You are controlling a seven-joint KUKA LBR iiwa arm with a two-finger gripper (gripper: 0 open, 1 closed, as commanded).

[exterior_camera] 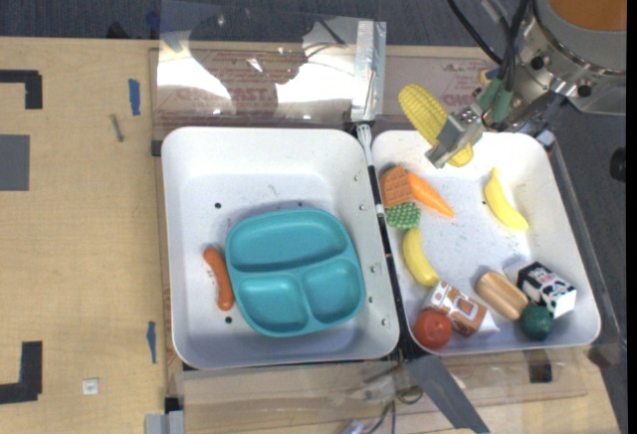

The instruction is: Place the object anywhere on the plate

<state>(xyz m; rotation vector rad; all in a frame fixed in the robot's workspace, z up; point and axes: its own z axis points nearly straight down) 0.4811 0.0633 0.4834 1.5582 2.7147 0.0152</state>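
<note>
A yellow corn cob [422, 109] hangs tilted over the back rim of the right bin [572, 253], lifted off its floor. My gripper [454, 137] comes down from the upper right, and its grey finger [450, 143] lies across the cob's lower end, with yellow showing on both sides of it. It looks shut on the corn. The teal divided plate [294, 268] rests in the left bin [189, 173], well to the left of and below the gripper, with nothing on it.
An orange-red sausage [219, 278] lies beside the plate's left edge. The right bin holds a carrot [430, 194], two bananas [506, 201] [420, 258], a tomato [433, 327], a bread roll [501, 295], a small carton [547, 288] and other toy food. A ridge [376, 223] divides the bins.
</note>
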